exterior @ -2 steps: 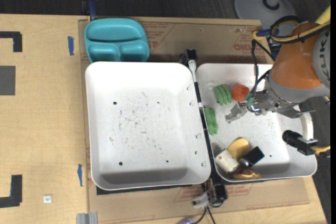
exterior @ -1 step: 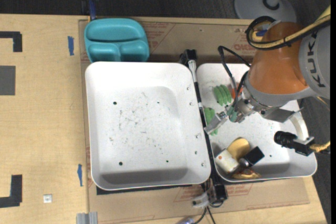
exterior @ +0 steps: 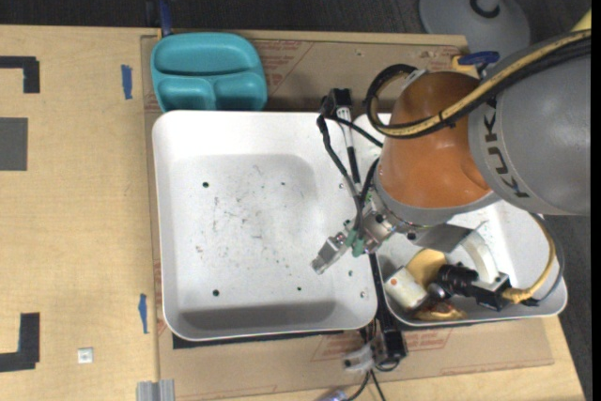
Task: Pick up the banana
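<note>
The tool (exterior: pixel 331 256) hangs over the left bin (exterior: pixel 188 155), close to its right rim, above bare white floor. From this angle I cannot tell whether it is wide or narrow. The banana (exterior: pixel 428 260) lies in the right bin (exterior: pixel 549 296), near its front, largely hidden under the arm. A teal tray (exterior: pixel 208 70) sits on the surface (exterior: pixel 75 202), touching the left bin's far edge.
</note>
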Motion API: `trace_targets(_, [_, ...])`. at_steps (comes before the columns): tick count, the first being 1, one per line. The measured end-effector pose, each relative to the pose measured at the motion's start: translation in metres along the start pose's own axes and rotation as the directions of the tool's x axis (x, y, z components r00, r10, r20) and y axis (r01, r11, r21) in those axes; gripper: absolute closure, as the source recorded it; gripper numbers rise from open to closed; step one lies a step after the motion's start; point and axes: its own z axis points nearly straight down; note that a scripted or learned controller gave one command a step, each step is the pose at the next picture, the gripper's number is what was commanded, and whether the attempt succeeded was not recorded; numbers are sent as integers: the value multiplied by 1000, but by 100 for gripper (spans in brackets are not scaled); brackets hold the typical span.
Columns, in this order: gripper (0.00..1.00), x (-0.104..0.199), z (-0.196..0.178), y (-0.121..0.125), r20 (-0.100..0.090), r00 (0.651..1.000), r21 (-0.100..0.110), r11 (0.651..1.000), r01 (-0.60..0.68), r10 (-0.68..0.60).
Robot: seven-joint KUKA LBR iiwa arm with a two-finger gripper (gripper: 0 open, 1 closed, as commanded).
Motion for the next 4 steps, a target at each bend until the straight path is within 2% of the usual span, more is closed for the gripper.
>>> trace_targets(1, [0, 34, 99, 24, 2, 990, -3, 990, 144, -144])
trace_targets(2, [0, 74, 98, 95, 3, 971, -8, 971, 238, -238])
trace_targets(3, [0, 122, 70, 85, 2, 999, -2, 999, -51, 51])
trace_targets(4, [100, 122, 61, 85, 2, 999, -4, 999, -52, 52])
